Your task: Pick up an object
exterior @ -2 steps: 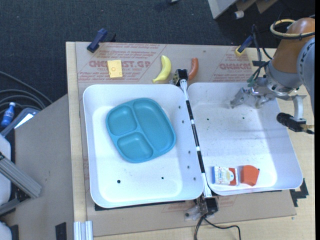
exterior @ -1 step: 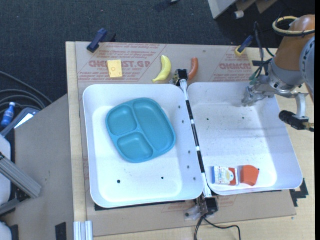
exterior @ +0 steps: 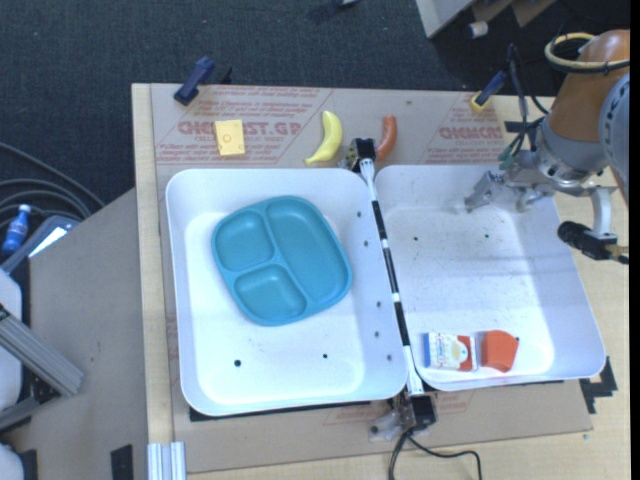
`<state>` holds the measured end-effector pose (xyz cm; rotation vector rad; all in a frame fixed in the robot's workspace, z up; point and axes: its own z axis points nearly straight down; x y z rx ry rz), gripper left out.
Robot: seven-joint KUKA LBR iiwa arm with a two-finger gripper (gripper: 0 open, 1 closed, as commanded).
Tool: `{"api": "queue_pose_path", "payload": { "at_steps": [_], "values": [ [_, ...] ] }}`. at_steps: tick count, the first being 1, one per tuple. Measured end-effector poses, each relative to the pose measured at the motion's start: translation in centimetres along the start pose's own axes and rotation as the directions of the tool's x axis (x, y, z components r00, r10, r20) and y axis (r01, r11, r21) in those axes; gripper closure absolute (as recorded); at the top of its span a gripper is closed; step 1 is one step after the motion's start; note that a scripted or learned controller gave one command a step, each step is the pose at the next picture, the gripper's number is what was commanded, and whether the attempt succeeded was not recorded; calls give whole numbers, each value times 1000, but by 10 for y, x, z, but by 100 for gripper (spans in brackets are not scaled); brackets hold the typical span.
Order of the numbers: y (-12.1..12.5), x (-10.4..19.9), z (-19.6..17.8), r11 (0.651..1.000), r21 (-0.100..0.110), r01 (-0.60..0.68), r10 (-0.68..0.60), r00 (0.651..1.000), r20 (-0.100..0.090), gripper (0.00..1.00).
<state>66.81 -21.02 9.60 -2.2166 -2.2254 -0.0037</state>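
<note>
And here is the overhead camera view, looking down at a slant on the bench point(exterior: 150, 268) with its two shallow white bins side by side; the left bin point(exterior: 200, 368) carries a blue divided plate point(exterior: 281, 259), three compartments showing, lying flat and turned a little askew in the upper middle of the bin; the right bin point(exterior: 560, 298) has one thing in it, a small carton point(exterior: 469, 352), white with a blue end to the left and an orange-red end to the right, lying on its side down by the near edge of that bin, well away from the arm; that carton is the nearest thing for a pick, and it sits untouched on the bin floor; the arm point(exterior: 585, 108), grey with its orange band above the wrist, comes in from the right, and the gripper point(exterior: 478, 197) hangs over the far part of the right bin, close to its upper rim, pointing toward the left; whether its fingers are parted or closed, I cannot tell at this size, and nothing is seen between them; beyond the bins, on the board at the back, a yellow banana point(exterior: 326, 139) lies just beside the far corner of the left bin, an orange-brown sausage-shaped toy point(exterior: 386, 138) lies just right of it near the divider between the bins, and a small yellow square tag point(exterior: 229, 138) sits further left; a blue clamp point(exterior: 194, 79) grips the board's far left corner
</note>
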Motion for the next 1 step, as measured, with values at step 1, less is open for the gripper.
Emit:
{"api": "queue_pose_path", "payload": {
  "at_steps": [1],
  "values": [
    [1,0,-11,1000,-4,0,0,1000,2,100]
  ]
}}
